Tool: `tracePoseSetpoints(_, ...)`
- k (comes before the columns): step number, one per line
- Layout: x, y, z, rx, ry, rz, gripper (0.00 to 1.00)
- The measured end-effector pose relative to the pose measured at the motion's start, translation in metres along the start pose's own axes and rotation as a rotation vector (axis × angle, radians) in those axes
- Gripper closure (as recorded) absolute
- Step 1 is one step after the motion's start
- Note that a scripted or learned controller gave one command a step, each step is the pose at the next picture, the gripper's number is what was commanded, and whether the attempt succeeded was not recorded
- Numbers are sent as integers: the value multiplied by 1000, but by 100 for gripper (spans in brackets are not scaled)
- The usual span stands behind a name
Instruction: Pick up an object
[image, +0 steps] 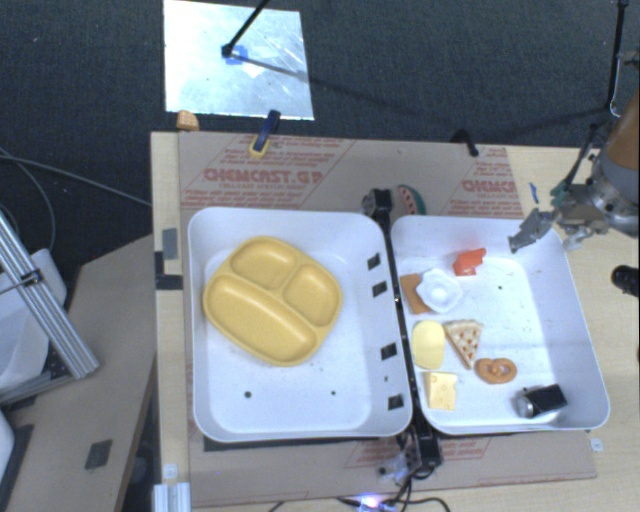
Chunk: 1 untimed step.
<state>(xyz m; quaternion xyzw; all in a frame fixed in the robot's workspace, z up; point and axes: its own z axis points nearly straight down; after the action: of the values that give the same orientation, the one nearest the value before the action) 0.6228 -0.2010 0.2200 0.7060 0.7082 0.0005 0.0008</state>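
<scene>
Bench (300, 165): cardboard-covered surface bearing two white bins side by side, left bin (200, 340) and right bin (585, 350), edges touching.

Left bin (210, 400): the yellow divided tray (272, 297) takes up the upper middle; you have bare floor along the near edge and in the right-hand strip beside the divider.

Right bin (585, 345): items crowd its left half, namely the orange piece (468, 262), white cup (439, 290), yellow block (428, 343), wedge (463, 340), pretzel ring (496, 370) and cheese square (441, 390). They sit close together, some touching. The dark object (540, 401) blocks the near right corner. You get open floor along the right side and upper middle.

The hand (545, 225) hangs over the far right rim.
</scene>
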Motion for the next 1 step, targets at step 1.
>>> tracePoseSetpoints(1, 21, -49, 82, 10, 4, 2, 0)
